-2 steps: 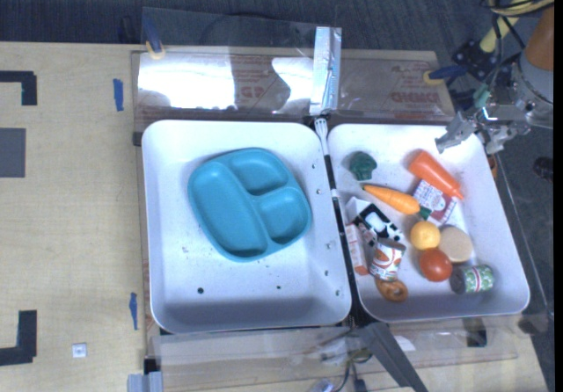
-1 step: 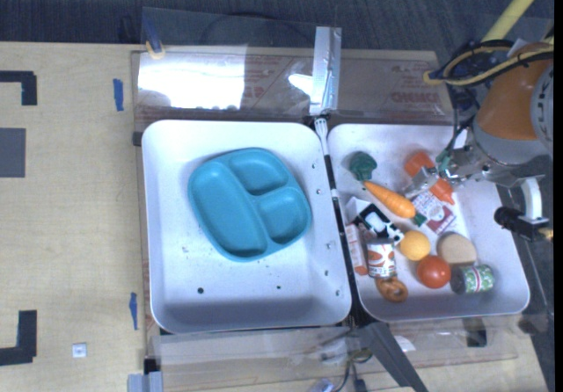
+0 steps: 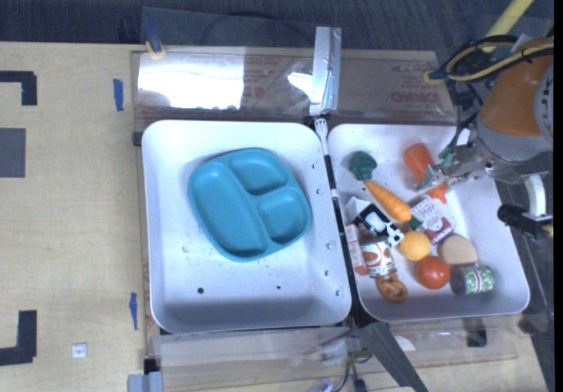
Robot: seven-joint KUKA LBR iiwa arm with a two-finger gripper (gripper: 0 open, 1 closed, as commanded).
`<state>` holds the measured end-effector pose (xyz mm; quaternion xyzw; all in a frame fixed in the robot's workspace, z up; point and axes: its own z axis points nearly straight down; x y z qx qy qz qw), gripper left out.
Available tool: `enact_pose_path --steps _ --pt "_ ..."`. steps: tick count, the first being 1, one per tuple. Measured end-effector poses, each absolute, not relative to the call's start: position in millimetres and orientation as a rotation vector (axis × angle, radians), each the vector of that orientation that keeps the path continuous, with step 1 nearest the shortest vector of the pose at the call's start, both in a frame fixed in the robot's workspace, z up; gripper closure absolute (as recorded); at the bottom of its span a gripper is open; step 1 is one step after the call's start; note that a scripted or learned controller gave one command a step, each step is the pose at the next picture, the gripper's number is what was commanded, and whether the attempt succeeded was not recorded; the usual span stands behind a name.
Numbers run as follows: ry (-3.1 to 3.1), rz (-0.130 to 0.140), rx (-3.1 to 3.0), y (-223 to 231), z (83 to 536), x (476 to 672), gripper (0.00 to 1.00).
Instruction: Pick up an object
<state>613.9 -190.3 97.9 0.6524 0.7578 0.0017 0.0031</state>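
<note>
The right bin (image 3: 498,225) holds several toy foods. Among them are an orange cylinder (image 3: 417,158), a green broccoli-like piece (image 3: 360,163), a carrot (image 3: 387,199), a yellow lemon (image 3: 415,246), a red tomato (image 3: 432,272), a beige roll (image 3: 458,250) and a green can (image 3: 473,279). My gripper (image 3: 446,172) is low over the bin's back right part. It sits just right of the orange cylinder and above a red-and-white packet (image 3: 432,220). I see nothing clearly held in it.
The left bin (image 3: 176,280) carries a blue divided plate (image 3: 251,202). A labelled bottle (image 3: 377,259), a black-and-white item (image 3: 374,222) and a brown piece (image 3: 393,291) crowd the right bin's left side. A metal divider (image 3: 325,74) and clear sheeting stand behind the bins.
</note>
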Motion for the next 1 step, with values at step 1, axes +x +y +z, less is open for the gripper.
enact_pose_path --steps 1 --pt "2.209 0.009 2.220 -170.6 215.2 643.8 1.00"
